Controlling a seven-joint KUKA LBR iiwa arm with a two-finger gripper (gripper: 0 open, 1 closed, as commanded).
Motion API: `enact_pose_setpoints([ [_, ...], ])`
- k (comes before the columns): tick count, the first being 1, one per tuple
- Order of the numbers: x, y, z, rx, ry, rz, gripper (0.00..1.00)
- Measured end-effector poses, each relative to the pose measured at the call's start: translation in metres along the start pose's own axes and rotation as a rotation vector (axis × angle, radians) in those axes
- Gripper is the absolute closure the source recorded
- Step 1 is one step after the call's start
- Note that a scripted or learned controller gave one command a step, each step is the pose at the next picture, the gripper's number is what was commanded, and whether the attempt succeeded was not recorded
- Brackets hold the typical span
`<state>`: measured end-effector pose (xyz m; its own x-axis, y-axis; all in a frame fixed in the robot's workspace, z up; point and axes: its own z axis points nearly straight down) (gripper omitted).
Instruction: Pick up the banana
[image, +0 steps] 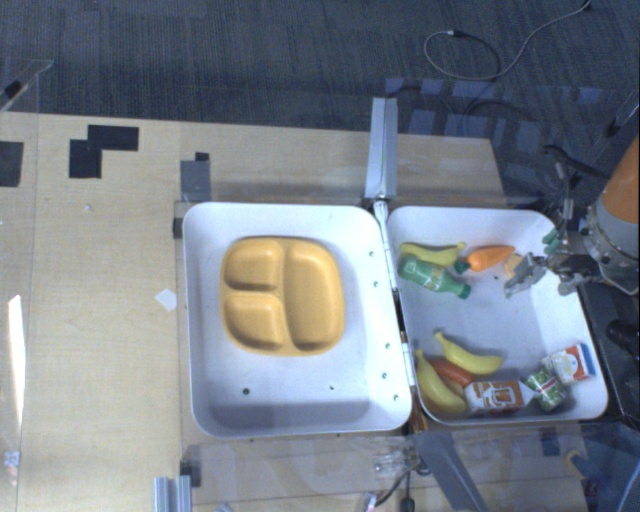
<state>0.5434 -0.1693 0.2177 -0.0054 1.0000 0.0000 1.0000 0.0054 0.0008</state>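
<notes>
Yellow banana (468, 354) lies at 6 o'clock in the right bin (570, 330), touching a second banana (437, 385) and a red item, beside a carton (494, 397). Gripper (545, 268) hovers at the bin's 2 o'clock, fingers apart, holding nothing. Bottle (433, 277) and carrot (489, 257) at 11 o'clock. Left bin (200, 330) holds a yellow tray (283, 294).

bench (100, 300) | wood | left bin (200, 400) | right bin (590, 400)
</notes>
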Motion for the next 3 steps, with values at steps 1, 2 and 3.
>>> enact_pose_setpoints([
  [1, 0.029, -0.026, 0.102, 0.000, 0.000, 0.015, 0.00],
  [2, 0.073, -0.050, 0.128, -0.017, -0.005, -0.033, 0.00],
  [3, 0.074, -0.047, 0.118, -0.023, -0.002, -0.034, 1.00],
])
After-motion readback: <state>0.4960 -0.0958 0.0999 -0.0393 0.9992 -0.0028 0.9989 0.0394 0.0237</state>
